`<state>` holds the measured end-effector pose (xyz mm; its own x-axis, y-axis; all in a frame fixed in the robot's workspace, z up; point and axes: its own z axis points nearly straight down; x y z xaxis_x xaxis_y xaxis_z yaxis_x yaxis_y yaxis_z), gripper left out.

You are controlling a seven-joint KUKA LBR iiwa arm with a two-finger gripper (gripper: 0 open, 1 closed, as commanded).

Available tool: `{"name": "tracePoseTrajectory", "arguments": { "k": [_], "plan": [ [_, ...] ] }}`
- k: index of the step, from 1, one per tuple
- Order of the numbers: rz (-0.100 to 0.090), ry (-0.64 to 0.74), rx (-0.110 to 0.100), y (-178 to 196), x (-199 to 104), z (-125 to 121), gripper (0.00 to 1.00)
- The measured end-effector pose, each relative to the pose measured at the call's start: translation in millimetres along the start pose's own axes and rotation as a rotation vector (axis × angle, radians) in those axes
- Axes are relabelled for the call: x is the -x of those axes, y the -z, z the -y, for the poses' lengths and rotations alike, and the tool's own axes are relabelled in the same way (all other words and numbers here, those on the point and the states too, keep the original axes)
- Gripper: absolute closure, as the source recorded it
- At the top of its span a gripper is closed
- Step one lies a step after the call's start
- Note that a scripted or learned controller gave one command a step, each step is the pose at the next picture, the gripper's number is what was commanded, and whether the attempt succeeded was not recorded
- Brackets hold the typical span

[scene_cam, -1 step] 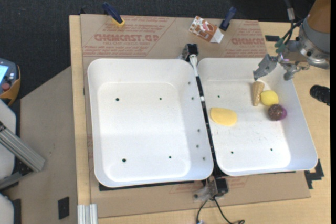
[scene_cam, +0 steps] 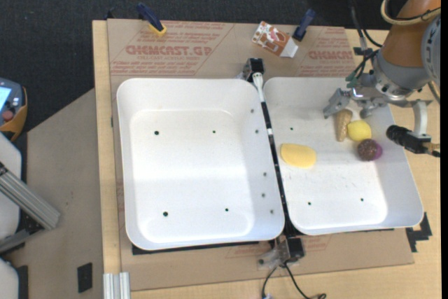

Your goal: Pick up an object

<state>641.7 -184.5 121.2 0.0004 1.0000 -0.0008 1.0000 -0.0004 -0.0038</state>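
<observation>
Objects for picking lay in the right bin [scene_cam: 392, 210]: a pale yellow oval piece [scene_cam: 298, 156] near that bin's left wall, a small yellow ball [scene_cam: 359, 131] further right, a dark purple ball [scene_cam: 369, 149] just beside it on the near side, and a tan upright piece [scene_cam: 341, 125] touching or almost touching the yellow ball's left side. The left bin [scene_cam: 133, 150] sat alongside, the two bins meeting at a dark seam down the middle.

From the one overhead camera, my arm [scene_cam: 409, 31] came in at the far right, and my pincer [scene_cam: 355, 100] hung over the far part of the right bin, just above the tan piece and the yellow ball. Its fingers looked spread, one tip towards the left and one towards the right, with nothing caught between them. Whether the tips were touching the tan piece or hovering clear of it, I could not tell from this angle.

As I judged it, the task was barely begun. I was placed over the cluster, but no object was gripped and none was off the bin floor. Lowering, closing on one piece and lifting it were all left to do. The three pieces sat crowded, so a clean grasp of one alone looked tricky.
</observation>
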Motion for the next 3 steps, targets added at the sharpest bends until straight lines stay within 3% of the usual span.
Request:
{"name": "tracePoseTrajectory", "arguments": {
  "k": [1, 2, 3],
  "plan": [
    [-0.002, 0.0, 0.004, -38.0, 30.3, -6.3, 0.0],
    [-0.017, 0.003, -0.01, -37.1, 32.4, -24.8, 0.0],
    [-0.016, 0.004, -0.01, -37.1, 32.3, -24.6, 0.0]
  ]
}}
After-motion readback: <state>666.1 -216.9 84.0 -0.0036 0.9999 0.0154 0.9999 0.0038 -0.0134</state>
